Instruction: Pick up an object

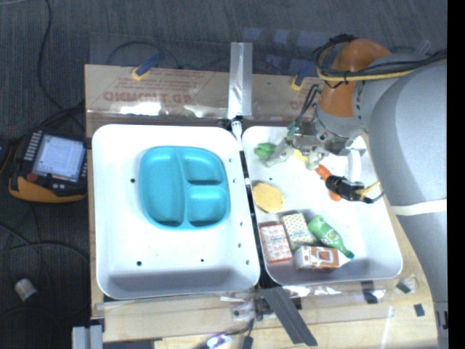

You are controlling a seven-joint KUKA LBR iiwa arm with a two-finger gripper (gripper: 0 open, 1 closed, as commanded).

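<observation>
Pick not done yet: two-finger gripper (301,145) sits low in the right white bin (378,227) at its far end, just beside a small green toy (264,151), nothing visibly held, finger state unreadable.

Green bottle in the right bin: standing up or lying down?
Lying down. The green bottle lies on its side on the floor of the right bin, running diagonally, next to a small carton.

Grey KUKA arm (418,137), orange band above wrist, black cables looped over it, metal gripper (305,142)
</observation>
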